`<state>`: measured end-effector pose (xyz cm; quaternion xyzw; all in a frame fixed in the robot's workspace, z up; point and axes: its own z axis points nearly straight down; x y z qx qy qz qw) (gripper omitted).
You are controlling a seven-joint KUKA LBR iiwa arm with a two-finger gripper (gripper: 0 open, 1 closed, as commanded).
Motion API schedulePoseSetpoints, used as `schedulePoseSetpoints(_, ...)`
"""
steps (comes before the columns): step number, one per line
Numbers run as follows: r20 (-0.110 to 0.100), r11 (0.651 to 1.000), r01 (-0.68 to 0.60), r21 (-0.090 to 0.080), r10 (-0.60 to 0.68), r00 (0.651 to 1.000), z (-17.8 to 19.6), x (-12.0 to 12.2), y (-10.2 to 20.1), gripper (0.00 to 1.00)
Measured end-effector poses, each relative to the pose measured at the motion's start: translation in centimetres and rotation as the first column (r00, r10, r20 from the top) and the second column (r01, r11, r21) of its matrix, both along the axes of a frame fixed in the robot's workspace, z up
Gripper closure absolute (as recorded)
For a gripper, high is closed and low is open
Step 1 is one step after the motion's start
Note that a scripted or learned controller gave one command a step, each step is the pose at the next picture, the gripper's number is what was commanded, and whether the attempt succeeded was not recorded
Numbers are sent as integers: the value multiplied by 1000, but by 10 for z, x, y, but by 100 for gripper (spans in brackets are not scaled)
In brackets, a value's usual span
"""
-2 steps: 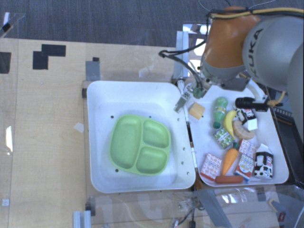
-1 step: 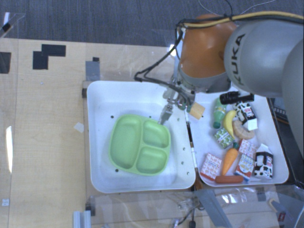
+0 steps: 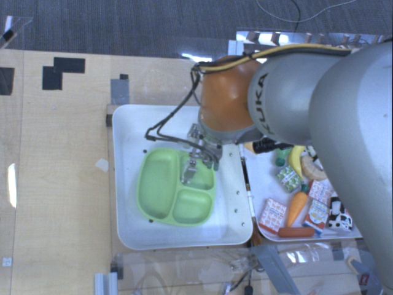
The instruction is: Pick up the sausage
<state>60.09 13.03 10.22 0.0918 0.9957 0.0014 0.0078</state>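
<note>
Sausage (image 3: 296, 232) at right bin's (image 3: 265, 232) front edge

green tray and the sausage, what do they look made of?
Green tray: looks like moulded plastic, matte with a soft sheen, three rounded compartments. Sausage: probably toy plastic or rubber, smooth uniform red-orange skin; too small to say more.

The hand (image 3: 189, 172) hovers over the green tray (image 3: 161, 189) (left bin (image 3: 129, 226)), well apart from the sausage (image 3: 296, 232).
</note>
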Motion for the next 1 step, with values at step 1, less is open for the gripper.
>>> schedulePoseSetpoints(1,5,1000,5,1,-5,1000,9,2,-2,100)
